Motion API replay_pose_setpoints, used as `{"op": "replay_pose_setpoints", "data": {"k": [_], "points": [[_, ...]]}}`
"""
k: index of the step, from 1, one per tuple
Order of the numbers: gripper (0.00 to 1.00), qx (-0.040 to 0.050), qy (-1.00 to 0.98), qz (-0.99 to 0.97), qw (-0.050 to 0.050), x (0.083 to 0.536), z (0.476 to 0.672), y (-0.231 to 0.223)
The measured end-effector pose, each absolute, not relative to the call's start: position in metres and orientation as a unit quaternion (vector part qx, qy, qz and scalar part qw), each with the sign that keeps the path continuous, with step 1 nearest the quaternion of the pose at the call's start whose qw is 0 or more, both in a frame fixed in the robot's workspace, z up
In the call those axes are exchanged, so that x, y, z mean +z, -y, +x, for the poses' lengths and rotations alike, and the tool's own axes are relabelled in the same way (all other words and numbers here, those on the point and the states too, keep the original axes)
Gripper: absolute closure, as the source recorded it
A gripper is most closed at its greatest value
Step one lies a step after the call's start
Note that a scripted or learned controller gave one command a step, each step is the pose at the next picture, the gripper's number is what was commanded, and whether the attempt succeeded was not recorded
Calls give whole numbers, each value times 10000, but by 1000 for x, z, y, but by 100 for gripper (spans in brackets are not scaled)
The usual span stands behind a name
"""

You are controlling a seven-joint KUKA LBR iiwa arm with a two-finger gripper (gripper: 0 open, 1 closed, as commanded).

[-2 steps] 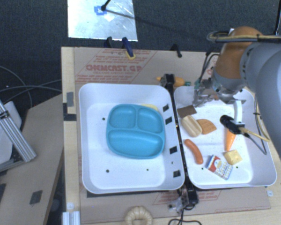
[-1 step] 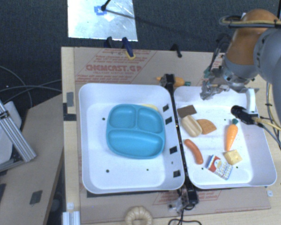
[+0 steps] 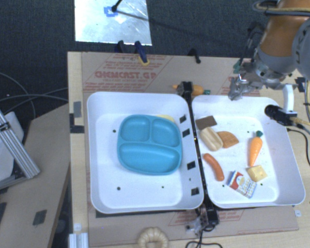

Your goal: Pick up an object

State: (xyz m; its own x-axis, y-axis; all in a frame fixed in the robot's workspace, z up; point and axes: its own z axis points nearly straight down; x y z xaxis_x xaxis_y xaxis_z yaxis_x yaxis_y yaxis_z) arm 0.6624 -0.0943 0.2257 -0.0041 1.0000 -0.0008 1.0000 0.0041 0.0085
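Gripper is hanging over the far edge of the right bin, nothing visibly between its fingers; whether they're apart or together, honestly can't tell, too small and blurry. Arm is cut off at the right edge. Right bin's got a carrot, sausage, bread roll, cheese wedge and a little carton. Left bin holds a blue divided tray, something yellowish peeking from behind it. Brown board underneath, dark carpet beyond.
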Motion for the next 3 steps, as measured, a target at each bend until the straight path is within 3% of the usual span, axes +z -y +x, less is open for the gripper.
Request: {"op": "replay_pose_setpoints", "data": {"k": [2, 3], "points": [[100, 15, -7106, 7036, -1, 231, 640, -6], [100, -4, -7101, 7041, -14, 217, 600, -42]]}}
